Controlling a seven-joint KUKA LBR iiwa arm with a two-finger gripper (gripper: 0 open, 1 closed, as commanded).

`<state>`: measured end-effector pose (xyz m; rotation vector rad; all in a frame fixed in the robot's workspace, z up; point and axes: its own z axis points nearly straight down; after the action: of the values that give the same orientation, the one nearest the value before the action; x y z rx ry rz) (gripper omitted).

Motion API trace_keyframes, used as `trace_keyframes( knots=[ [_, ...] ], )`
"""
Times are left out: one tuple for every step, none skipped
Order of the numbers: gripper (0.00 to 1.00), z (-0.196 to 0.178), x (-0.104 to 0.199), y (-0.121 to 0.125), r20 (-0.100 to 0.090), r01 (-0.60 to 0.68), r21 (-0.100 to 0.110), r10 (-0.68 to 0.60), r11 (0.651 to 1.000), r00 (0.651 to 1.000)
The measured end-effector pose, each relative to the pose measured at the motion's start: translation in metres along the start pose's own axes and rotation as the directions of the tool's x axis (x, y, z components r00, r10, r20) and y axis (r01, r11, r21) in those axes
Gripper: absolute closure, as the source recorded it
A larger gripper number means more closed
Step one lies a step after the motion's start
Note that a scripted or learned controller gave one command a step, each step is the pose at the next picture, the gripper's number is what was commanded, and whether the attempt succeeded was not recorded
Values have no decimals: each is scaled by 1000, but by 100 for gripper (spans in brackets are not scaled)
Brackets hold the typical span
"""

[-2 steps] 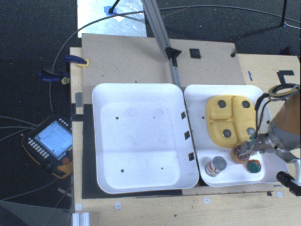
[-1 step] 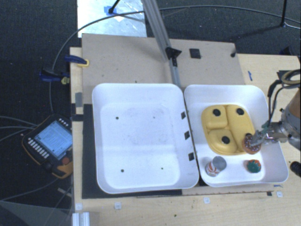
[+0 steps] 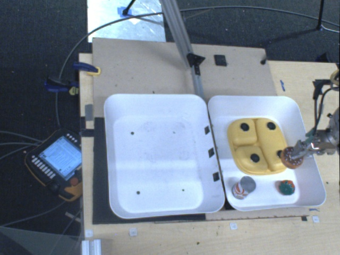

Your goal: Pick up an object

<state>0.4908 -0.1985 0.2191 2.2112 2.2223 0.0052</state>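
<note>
The right bin (image 3: 303,113) holds a yellow moulded block (image 3: 256,145) with black dots, lying in its middle. A small grey, white and red object (image 3: 243,187) lies near the front wall, and a green and red ball (image 3: 287,187) sits to its right. A brown round piece (image 3: 292,158) rests at the yellow block's right edge. My gripper (image 3: 303,150) reaches in from the right, low over the bin, and its tip meets that brown piece. Whether the piece is gripped is unclear.
The left bin (image 3: 114,142) is a bare white tray beside the right one. A metal pole (image 3: 180,31) slants across the back of the bench. A teach pendant (image 3: 56,161) and cables lie on the floor at left.
</note>
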Motion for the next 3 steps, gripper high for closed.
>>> trace_keyframes(
  knots=[
    [100, -30, 0, 2, 0, 0, 1, 0, 1000, 1000],
    [100, -32, 56, 23, -4, 6, 4, -6, 1000, 1000],
    [100, -39, 109, 33, -4, 6, 4, -6, 1000, 1000]
  ],
)
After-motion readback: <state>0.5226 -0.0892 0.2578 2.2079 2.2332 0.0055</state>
